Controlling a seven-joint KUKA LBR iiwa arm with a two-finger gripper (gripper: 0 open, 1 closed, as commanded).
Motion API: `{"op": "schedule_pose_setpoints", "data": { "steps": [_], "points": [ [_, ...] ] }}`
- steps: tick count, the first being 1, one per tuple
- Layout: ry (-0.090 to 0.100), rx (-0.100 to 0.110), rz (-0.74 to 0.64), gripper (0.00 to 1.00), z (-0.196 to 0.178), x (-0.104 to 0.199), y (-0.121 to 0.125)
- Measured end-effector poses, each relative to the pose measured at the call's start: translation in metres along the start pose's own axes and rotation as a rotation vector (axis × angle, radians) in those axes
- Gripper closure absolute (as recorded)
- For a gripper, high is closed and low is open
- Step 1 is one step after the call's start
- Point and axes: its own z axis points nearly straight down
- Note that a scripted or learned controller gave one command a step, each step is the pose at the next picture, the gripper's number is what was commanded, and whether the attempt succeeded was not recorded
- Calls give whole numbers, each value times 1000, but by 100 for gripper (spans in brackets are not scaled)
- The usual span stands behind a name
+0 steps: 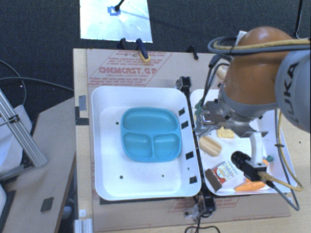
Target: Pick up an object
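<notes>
Whether my gripper [203, 116] holds anything I cannot tell; bread roll [210, 145] lies unpicked, so nothing is lifted.

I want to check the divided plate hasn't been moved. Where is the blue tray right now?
The blue tray lies flat in the middle of the left white bin, in the camera view's left half, apart from the arm and the small items in the right bin.
</notes>
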Motion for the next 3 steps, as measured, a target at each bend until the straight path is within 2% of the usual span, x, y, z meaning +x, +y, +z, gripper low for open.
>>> {"op": "schedule_pose_setpoints", "data": {
  "steps": [1,2,3],
  "points": [
    [-7,7,15,100,58,-77,59],
    [0,14,1,100,100,-27,-4],
    [-1,-5,0,100,67,8,92]
  ]
}}
